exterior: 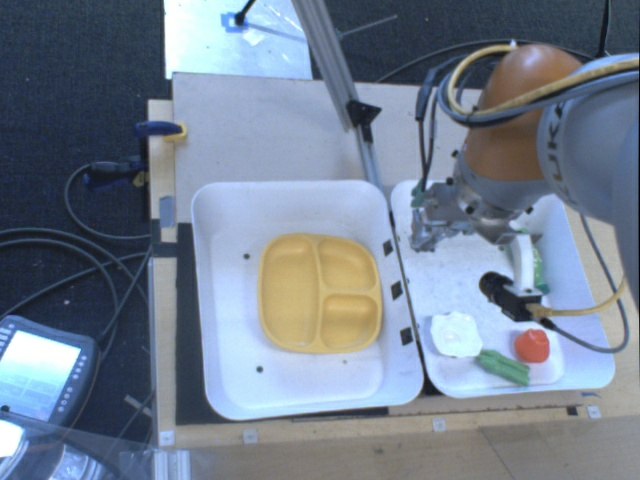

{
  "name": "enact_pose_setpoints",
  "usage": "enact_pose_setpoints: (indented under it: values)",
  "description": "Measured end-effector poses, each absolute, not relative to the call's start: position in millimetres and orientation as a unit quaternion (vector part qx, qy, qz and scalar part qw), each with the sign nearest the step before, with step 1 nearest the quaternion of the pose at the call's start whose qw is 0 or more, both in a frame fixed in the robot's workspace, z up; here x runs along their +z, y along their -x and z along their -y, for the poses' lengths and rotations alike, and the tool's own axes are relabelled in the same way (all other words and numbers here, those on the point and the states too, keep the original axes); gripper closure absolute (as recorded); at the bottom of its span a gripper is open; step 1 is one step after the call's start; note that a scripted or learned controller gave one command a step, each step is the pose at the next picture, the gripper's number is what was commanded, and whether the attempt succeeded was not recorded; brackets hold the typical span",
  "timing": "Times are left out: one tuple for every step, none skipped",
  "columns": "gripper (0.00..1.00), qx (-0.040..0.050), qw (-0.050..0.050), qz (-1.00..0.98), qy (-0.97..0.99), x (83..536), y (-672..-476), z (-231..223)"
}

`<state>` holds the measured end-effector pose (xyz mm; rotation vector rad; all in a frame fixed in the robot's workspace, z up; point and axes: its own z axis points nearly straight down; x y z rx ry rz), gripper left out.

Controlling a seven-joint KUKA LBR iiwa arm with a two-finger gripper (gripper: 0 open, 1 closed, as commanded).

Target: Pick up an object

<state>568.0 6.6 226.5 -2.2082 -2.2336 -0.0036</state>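
Observation:
My gripper (422, 233) hangs over the upper left part of the right bin (590, 368), close to the wall it shares with the left bin. I see nothing held in it. Loose objects lie along the right bin's front: a white round piece (456, 334), a green pod-shaped item (503, 366) and a red tomato-like ball (533, 345). A white and green object (526, 261) lies further back, partly hidden by the arm. In the middle of the left bin (225, 268) rests a yellow divided plate (320, 293).
The bulky grey and orange arm (530, 118) covers the right bin's back half. A black connector with a yellow cable (505, 296) hangs over the bin's middle. A slanted metal pole (335, 63) stands behind the bins. Cables and a pendant (35, 368) lie left of the bench.

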Motion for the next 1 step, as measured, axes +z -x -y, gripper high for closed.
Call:
enact_pose_setpoints:
  values:
    - [1.0,-0.0012,0.001,0.711,0.703,233.9,-555.0,-50.6]
